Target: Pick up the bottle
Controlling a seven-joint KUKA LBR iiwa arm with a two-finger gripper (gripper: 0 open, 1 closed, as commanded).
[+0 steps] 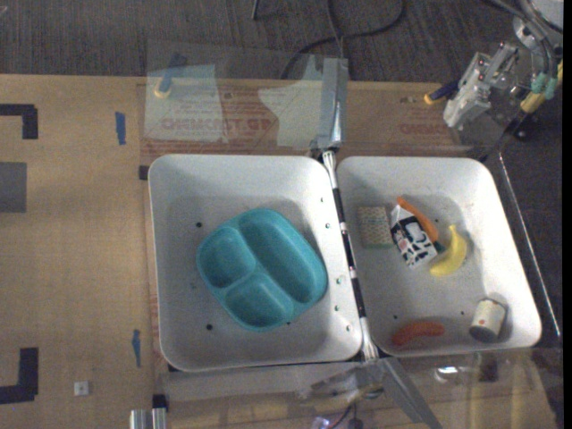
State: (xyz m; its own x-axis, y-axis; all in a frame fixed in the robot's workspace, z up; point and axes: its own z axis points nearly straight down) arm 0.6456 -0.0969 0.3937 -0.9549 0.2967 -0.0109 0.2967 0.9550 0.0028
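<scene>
White bottle with dark label, lying in right bin, end effector state unclear

- My workplace is a robotics lab: two white bins on a taped cardboard bench.
- Loose cables cross grey carpet.

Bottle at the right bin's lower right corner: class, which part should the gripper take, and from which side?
Take the beige bottle across its round body, coming straight down. It seems to lie on its side near the bin's wall, which probably blocks a sideways approach.
</scene>
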